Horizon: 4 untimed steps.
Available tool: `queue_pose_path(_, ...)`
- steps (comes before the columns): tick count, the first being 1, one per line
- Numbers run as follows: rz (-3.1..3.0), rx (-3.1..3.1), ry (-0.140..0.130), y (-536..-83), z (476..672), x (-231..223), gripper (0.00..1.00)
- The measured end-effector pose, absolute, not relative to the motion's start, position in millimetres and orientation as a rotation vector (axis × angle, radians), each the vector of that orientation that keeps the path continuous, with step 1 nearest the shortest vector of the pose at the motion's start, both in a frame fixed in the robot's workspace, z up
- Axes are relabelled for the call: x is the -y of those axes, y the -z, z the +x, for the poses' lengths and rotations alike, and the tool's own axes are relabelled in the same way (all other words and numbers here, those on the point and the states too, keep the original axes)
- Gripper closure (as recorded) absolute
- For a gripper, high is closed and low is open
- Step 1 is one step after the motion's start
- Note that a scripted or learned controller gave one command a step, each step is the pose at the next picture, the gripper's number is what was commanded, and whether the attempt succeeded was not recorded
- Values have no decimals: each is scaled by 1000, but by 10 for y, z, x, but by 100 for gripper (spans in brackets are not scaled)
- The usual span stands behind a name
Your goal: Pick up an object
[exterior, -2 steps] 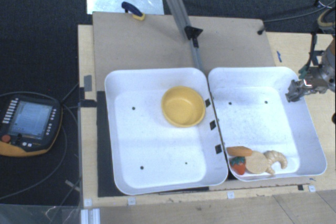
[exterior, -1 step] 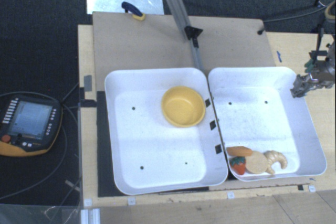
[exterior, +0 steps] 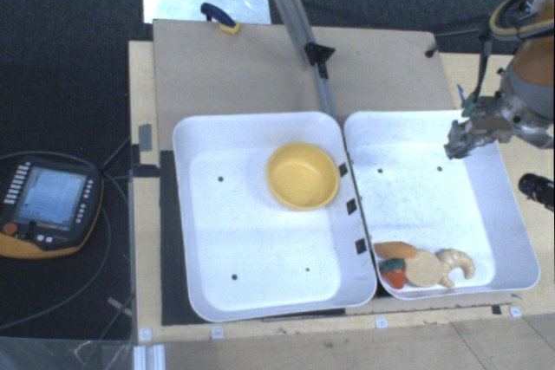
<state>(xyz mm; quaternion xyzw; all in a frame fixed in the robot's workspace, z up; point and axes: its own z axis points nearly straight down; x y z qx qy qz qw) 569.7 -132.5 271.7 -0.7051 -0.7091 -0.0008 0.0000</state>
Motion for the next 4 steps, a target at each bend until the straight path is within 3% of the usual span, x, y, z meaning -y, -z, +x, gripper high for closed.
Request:
queue_pose_path(1,-2215,2226,1,-2576,5638,801,100)
queue_pose_path(3,-2216,2226,1,-2330,5697,-181,100)
queue_pose_path(4,-2215,2227,2,-2404,5634,-742,100)
